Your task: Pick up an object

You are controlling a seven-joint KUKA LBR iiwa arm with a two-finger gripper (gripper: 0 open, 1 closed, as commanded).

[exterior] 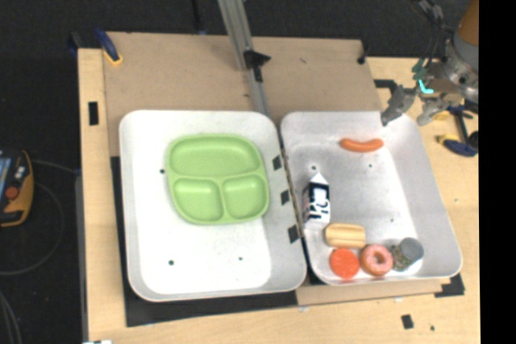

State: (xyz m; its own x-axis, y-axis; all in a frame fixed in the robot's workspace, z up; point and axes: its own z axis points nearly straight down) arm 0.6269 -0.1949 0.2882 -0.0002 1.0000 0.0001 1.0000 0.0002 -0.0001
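Op: Logging nearest edge first. Along the front wall of the right bin (pixel 439 197) I see a row of small items: an orange-red round piece (pixel 344 263), a pink doughnut (pixel 376 259) touching it, and a grey-blue lump (pixel 408 251) in the corner. Just behind them lies a tan bread roll (pixel 345 234).

Obs: Candidates for the pick?

Op: My judgement: the roll or the doughnut. Both look like light toy food, probably stiff plastic and a bit slick. I would take the roll across its short width; the doughnut sits crowded between neighbours, so fingers could bump them.

Obs: Anything readable?

Op: A small black-and-white carton (pixel 318 199) lies by the bin's left wall. It carries dark markings, too blurred for me to read. No brand made out.

Obs: Further back?

Op: An orange sausage (pixel 361 144) lies alone near the bin's far wall, with space around it; narrow and rounded, it may roll under a pinch. The left bin (pixel 145 254) holds a green divided plate (pixel 218 177).

Obs: Gripper?

Op: The gripper (pixel 397 105) hangs at the right bin's far right corner, apart from the sausage. I cannot tell how it is set; nothing visible in it.
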